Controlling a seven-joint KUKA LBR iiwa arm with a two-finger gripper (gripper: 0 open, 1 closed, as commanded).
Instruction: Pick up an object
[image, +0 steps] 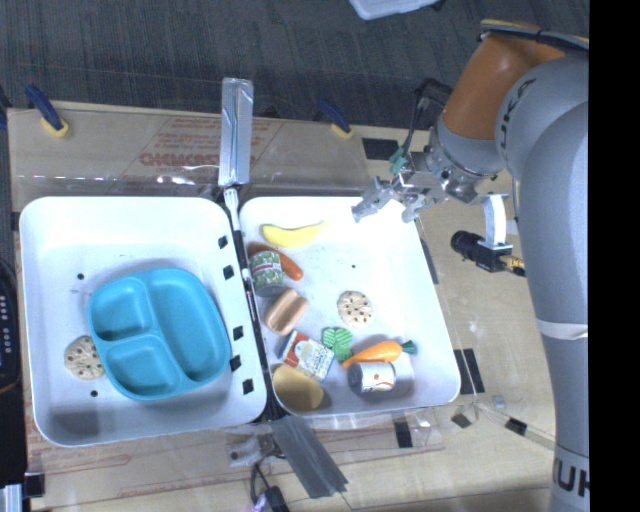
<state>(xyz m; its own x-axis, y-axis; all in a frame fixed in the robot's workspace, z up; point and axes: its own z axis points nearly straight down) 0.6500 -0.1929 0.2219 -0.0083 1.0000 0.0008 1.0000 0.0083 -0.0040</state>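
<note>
The gripper (388, 203) hangs above the far right corner of the right bin (425, 300), its jaws spread and holding nothing, probably poised to descend, with the banana (291, 234) lying nearest, just left of it among the bin's clutter

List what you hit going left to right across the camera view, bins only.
Cookie → blue divided plate → banana → second cookie → carrot. The cluster along the right bin's left wall overlaps, so I left it out.
</note>
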